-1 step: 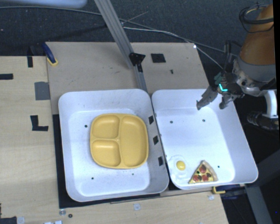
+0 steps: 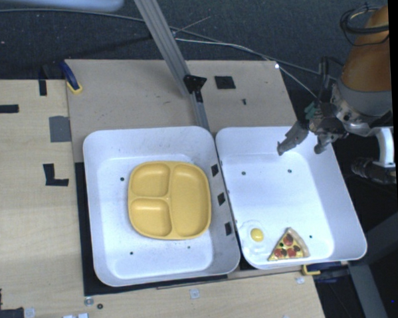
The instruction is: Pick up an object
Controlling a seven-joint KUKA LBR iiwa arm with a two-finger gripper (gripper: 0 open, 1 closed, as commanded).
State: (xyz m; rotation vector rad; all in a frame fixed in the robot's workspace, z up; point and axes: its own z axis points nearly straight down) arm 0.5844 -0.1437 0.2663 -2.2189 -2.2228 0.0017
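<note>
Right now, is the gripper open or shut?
Open. The gripper hangs over the right bin's top right corner with its two fingers spread apart and nothing between them.

A: Pale wooden bench (image 2: 29,217) down there, black tape marks (image 2: 53,174) dotted across it.

B: Dark carpeted floor (image 2: 258,19) beyond, and a grey metal post (image 2: 170,47) slanting over the top.
</note>
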